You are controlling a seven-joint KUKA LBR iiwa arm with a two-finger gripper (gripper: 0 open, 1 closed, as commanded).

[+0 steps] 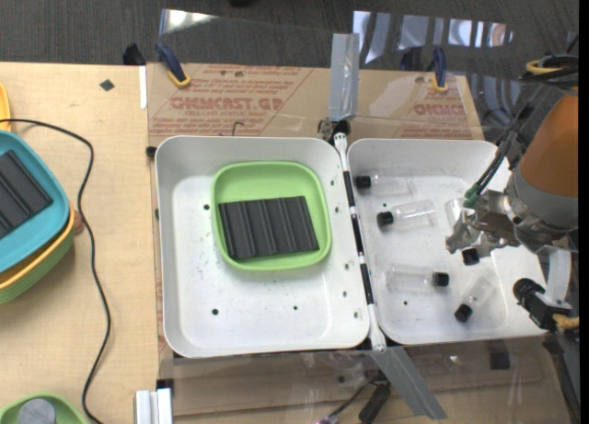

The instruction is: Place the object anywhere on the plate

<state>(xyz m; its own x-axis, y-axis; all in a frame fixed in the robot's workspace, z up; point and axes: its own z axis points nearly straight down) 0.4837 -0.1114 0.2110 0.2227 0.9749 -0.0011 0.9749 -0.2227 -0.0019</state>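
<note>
The gripper (pixel 467 240) sits low in the right bin (pixel 419 326); whether its jaws are open or closed cannot be told, and nothing is visibly held. A black-capped vial (pixel 470 255) lies touching or just below it. More clear vials (pixel 405 216) lie scattered between there and the plate. The green plate (pixel 267 185) sits in the left bin (pixel 184 303), well apart from the gripper, carrying only a dark ribbed insert (pixel 269 227). Judgement: no vial delivered; grasp, transfer and release all remain.
</note>
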